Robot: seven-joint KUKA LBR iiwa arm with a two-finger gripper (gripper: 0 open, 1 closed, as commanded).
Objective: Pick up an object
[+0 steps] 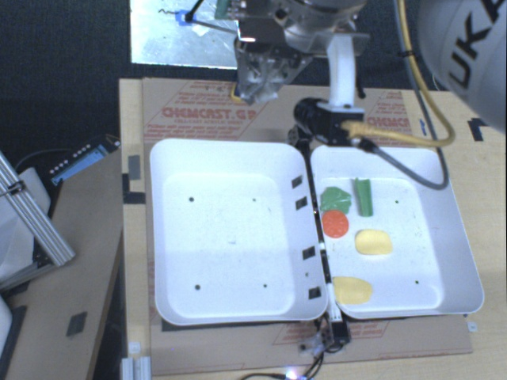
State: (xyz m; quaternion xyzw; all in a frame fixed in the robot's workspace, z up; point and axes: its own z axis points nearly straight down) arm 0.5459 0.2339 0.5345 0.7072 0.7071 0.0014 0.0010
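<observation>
You look down from one fixed camera above the bench (135, 236), tilted toward its far edge, near enough that both bins (230, 236) span the frame; the arm (467, 30) seems to crowd the top.

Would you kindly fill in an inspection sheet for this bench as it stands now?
Surface: bench with printed board under two white bins.
Job's things: right bin holds green leaf piece, green stick, orange-red disc, yellow lump, second yellow lump.
Clutter: left bin, nothing seen in it.
Grippers: gripper above the bench's far edge, behind the left bin; jaws unclear.
Cables: yellow hose, grey cable.
Surroundings: aluminium rail at left.
</observation>
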